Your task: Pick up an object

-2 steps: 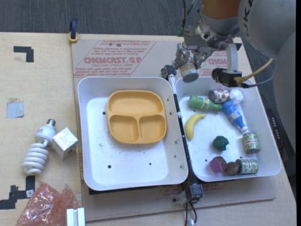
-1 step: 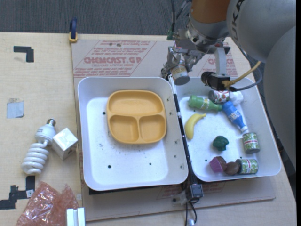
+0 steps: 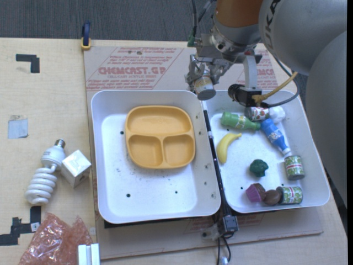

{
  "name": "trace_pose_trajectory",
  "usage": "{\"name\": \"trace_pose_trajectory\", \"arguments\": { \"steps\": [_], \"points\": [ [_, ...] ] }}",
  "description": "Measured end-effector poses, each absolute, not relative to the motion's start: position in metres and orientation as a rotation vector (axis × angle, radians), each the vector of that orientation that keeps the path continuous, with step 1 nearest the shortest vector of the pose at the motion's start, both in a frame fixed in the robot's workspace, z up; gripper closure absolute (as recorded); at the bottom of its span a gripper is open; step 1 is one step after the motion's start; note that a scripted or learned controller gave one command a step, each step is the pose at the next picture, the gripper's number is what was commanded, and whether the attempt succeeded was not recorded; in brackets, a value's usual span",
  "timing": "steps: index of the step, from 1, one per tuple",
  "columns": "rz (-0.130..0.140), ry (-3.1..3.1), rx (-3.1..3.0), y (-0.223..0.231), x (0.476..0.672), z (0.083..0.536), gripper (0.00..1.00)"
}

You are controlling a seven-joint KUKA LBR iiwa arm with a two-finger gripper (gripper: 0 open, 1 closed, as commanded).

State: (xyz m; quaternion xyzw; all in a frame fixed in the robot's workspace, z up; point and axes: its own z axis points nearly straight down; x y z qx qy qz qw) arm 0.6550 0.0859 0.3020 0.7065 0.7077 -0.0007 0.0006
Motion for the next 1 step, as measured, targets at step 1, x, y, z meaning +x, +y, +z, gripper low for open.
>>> {"name": "trace_pose_trajectory", "arguments": {
  "steps": [1],
  "points": [
    [-0.001, 2.222, 2.219, 0.0968, 0.6591, 0.309, 1.0]
  ]
}}
